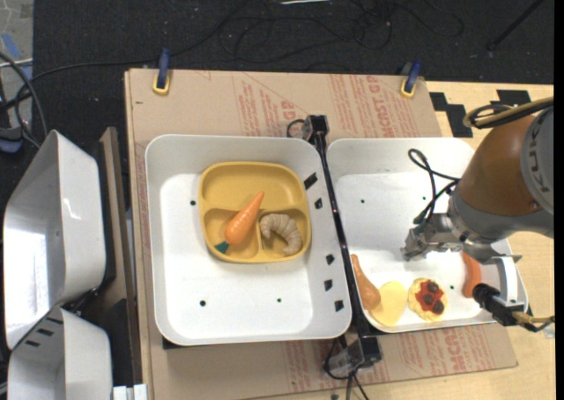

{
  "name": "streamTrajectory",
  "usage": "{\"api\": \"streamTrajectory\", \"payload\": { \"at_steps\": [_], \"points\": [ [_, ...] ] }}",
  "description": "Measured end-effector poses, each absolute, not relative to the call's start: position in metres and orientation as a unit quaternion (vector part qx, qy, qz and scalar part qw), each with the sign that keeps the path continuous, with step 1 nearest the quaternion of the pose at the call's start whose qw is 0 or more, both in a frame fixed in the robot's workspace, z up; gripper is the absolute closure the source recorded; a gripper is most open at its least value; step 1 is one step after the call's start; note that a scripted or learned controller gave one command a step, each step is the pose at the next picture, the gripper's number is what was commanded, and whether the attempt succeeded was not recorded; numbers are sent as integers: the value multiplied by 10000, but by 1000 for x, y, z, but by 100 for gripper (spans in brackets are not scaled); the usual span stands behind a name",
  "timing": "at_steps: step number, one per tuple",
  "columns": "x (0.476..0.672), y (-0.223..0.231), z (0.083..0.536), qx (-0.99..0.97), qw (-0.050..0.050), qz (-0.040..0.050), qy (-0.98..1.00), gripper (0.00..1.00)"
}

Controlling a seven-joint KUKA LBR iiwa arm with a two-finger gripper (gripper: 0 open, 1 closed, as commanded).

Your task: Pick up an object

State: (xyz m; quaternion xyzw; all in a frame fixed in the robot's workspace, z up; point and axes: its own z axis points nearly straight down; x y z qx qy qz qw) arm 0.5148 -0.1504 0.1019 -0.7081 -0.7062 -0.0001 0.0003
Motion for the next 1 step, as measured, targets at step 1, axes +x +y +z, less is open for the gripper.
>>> {"api": "streamTrajectory", "payload": {
  "at_steps": [1],
  "points": [
    [509, -152, 163, -7068, -19, -11, -7075, 100]
  ]
}}
